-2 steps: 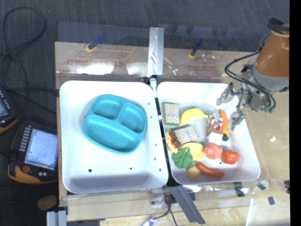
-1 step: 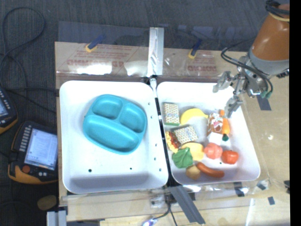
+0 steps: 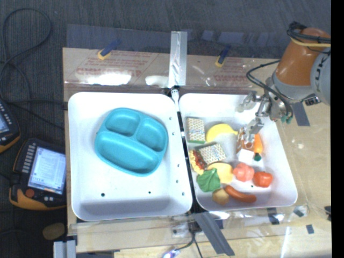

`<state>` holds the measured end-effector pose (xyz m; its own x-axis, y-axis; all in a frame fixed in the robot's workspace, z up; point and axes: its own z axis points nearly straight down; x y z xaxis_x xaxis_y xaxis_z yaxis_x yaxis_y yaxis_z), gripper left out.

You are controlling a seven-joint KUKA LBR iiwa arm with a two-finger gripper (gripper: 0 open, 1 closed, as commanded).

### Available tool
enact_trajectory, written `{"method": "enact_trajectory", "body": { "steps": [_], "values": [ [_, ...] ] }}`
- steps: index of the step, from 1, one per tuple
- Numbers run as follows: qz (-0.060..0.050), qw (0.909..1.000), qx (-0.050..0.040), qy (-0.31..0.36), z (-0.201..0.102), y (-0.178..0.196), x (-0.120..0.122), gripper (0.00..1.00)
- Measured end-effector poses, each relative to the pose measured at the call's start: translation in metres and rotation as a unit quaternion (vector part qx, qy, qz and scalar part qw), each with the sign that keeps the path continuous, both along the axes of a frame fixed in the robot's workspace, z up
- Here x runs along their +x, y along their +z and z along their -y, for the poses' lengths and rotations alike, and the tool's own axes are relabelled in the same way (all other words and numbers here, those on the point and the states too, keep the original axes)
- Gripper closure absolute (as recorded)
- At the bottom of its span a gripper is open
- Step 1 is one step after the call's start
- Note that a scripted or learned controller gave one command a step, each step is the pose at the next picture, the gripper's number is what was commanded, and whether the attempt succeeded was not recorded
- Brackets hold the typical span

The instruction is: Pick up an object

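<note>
Two white bins sit side by side on the bench. The left bin (image 3: 80, 160) carries a blue divided plate (image 3: 131, 140), three compartments, lying a bit toward its far half, tilted diagonal.

The right bin (image 3: 285, 181) is packed w/ toy food. Near its left wall at the far end: a waffle-like cracker (image 3: 195, 129); a second checkered cracker (image 3: 211, 153) sits nearer, approx bin centre. A yellow lemon-ish piece (image 3: 220, 131) lies between them, toward the far side. Along the near edge: green leafy piece (image 3: 208, 180), a brown potato-like lump (image 3: 220, 196) and a red sausage (image 3: 241, 195). Toward the near right corner: pink/red rounded fruit (image 3: 243, 171) and a red tomato-like piece (image 3: 262, 179), just beside each other. A carrot (image 3: 258, 144) lies by the right wall, w/ a small white block (image 3: 246, 156) next to it.

The arm comes in from the bench's far right corner, orange band (image 3: 297, 63) above the wrist. The gripper (image 3: 250, 133) hangs over the right bin's right-centre part, tips down just beside the carrot and the white block. Can't tell if the fingers are spread or pressed together, nor if anything is pinched between them; too small and cluttered there.
</note>
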<state>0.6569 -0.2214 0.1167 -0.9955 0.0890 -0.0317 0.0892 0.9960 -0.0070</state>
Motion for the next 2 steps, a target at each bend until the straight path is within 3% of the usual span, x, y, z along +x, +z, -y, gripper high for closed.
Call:
{"method": "enact_trajectory", "body": {
  "steps": [1,2],
  "values": [
    [-0.015,0.9980,0.0020,0.061,0.002,0.026,-0.031,0.00],
    [0.000,0.9947,0.0023,-0.103,0.005,-0.001,0.004,0.00]
  ]
}}
